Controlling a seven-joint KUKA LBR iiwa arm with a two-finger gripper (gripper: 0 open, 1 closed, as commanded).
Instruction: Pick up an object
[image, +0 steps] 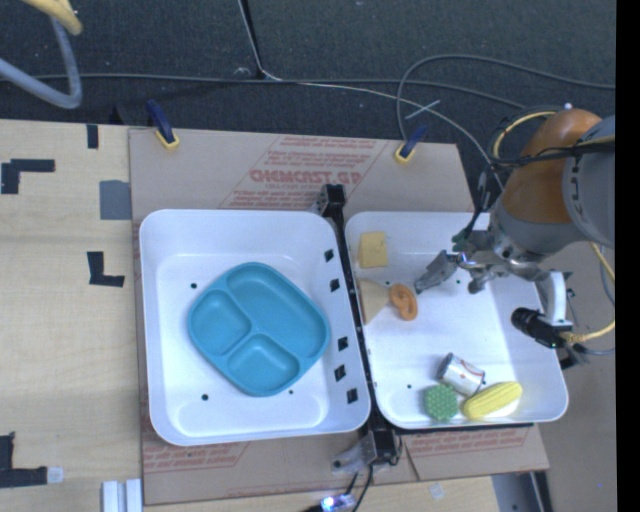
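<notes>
At centre right of the frame the gripper (459, 273) hangs open and seemingly empty over the right bin (530, 345), beside an orange piece (404, 301).

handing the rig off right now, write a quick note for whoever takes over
Gripper: open, holding nothing, hanging over the upper part of the right bin, its fingers spread.
Right bin holds: yellow block near the top left corner, orange piece just below and left of the gripper, small can, green round thing and yellow corn bunched at the near edge.
Left bin holds the blue divided plate.
Done: nothing picked yet.
Left: close on one object and lift it; the orange piece looks closest.
</notes>
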